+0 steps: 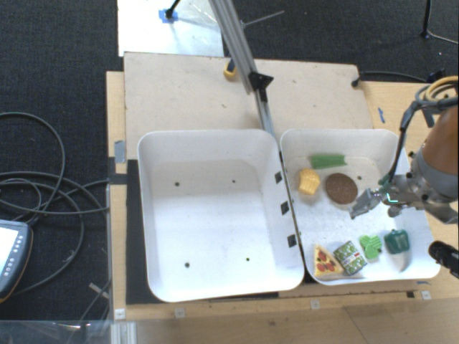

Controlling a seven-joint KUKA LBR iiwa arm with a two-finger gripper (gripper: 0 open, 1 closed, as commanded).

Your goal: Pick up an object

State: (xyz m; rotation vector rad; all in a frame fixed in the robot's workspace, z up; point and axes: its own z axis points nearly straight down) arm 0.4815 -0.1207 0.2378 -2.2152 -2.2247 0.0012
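The right bin [337,140] holds several small objects: a green flat piece [328,161] at the back, a yellow corn-like piece [309,182], a brown round disc [341,188], a pizza slice [326,262], a green printed box [350,256], a bright green piece [371,246] and a dark green piece [396,241]. My gripper [363,203] reaches in from the right and hovers just right of the brown disc, above the bin floor. I see nothing between its fingers.
The left bin [154,192] sits beside the right one, split by a shared wall with black tabs [284,208]. A slanted metal pole [237,38] crosses the back of the bench. Cables and a tablet lie on the floor at left.
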